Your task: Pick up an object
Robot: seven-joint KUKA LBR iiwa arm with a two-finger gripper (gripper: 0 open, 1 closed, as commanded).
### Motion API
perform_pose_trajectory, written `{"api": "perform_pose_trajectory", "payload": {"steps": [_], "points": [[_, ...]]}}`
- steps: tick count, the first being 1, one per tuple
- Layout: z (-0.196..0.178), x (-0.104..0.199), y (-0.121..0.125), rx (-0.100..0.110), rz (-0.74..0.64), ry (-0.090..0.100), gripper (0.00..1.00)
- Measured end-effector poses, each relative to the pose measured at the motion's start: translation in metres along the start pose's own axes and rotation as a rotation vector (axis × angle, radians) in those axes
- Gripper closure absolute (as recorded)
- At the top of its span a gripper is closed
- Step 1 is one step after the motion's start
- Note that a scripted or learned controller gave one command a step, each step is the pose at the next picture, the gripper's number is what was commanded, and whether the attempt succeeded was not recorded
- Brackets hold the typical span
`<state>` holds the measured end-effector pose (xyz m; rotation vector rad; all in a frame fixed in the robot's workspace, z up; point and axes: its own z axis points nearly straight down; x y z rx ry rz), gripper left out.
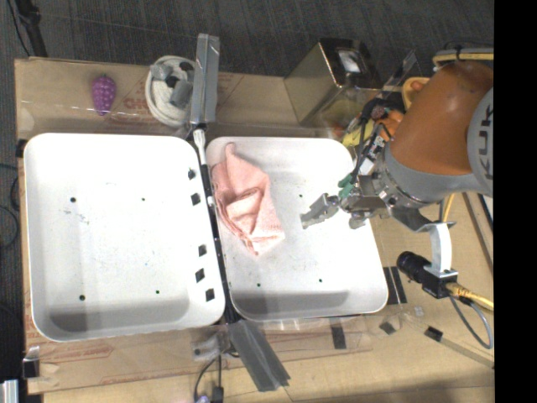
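dark carpet frames a cardboard-topped bench (277, 99) that carries two shallow white bins side by side. nearest the viewer, the front wall of the right bin (289, 302) is bare, and further in, the gripper (315, 213) hangs over that bin's floor, right of centre – whether its fingers are parted or closed i cannot tell from this slant, and nothing is visibly held. just beyond and to its left lies the pink cloth (243, 200), crumpled against the divider between the bins, apart from the gripper with bare white floor between them. the left bin (109, 233) sits alongside. at the far edge of the bench rest a purple object (103, 93) and a coil of white cable (170, 91). the likely trouble, as i judge it: the cloth is soft and low, so a descent beside it rather than over a raised fold would close on nothing or snag only a thin edge that slips out on the lift. it also sits tight to the divider – a finger coming down too far left could strike that wall or push the cloth up against it instead of gathering it.
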<state>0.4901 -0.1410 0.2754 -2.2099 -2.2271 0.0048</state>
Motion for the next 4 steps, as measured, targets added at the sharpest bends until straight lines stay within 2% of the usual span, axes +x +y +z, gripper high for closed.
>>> {"api": "perform_pose_trajectory", "payload": {"steps": [1,2,3,4], "points": [[0.084,0.032,0.061,0.001,-0.031,-0.001,0.0],[0.183,0.046,0.092,-0.004,-0.084,-0.001,0.0],[0.174,0.046,0.091,0.0,-0.087,-0.002,1.0],[0.084,0.095,0.072,-0.001,-0.092,0.0,1.0]]}}
